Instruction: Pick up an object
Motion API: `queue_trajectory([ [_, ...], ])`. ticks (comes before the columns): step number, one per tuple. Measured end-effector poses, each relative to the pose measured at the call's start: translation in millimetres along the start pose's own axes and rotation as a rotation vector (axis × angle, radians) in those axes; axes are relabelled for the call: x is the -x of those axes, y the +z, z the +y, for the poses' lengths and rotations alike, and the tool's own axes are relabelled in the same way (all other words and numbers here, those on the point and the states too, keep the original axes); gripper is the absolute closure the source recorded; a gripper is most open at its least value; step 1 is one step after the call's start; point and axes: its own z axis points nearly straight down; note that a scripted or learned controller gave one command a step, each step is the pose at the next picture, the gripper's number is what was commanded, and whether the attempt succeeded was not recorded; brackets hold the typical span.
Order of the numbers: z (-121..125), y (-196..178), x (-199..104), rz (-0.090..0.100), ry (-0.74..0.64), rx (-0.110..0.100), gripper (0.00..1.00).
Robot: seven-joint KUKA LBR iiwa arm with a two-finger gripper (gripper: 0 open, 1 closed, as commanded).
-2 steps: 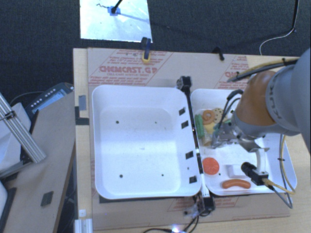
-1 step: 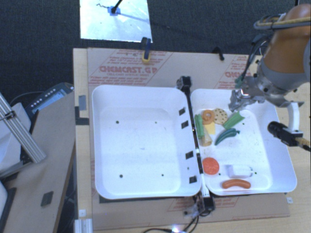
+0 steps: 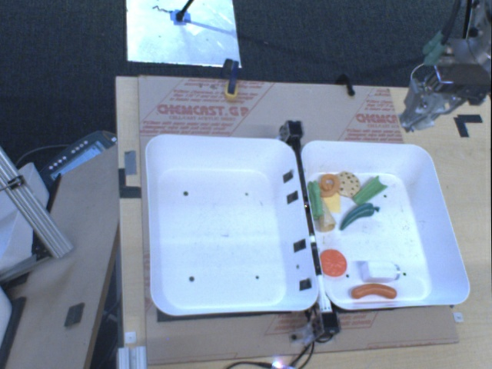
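Here, the objects all lie in the right bin (image 3: 442, 206), gathered toward its left and near sides. A red tomato (image 3: 334, 263) sits close to the divider, with a sausage (image 3: 374, 290) near the front wall and a white block (image 3: 380, 270) just behind it. Farther back a cluster forms: an orange slice (image 3: 330, 184), a speckled cookie (image 3: 348, 181), a yellow wedge (image 3: 332, 203), a tan piece (image 3: 327, 221) and a long green bean (image 3: 314, 197) along the divider. Two more green pieces lie to their right, a light pod (image 3: 368, 190) and a dark pepper (image 3: 357, 214).

The claw (image 3: 419, 114) hangs above the bench beyond the bin's far right corner, well apart from every object and holding none. Whether it is apart or together I cannot tell; it is blurred and seen from above.

The left bin (image 3: 223, 221) adjoins at the divider.
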Motion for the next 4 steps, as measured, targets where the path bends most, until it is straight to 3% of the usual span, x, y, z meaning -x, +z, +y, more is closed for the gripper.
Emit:
queue_trajectory([
  [1,7,119,-67,-0.002,-0.001,-0.025,1.00],
  [2,-1,117,-127,0.000,0.000,-0.017,1.00],
  [3,-9,200,-196,-0.003,0.000,-0.024,1.00],
  [4,-4,-1,-205,0.007,0.004,0.001,1.00],
])
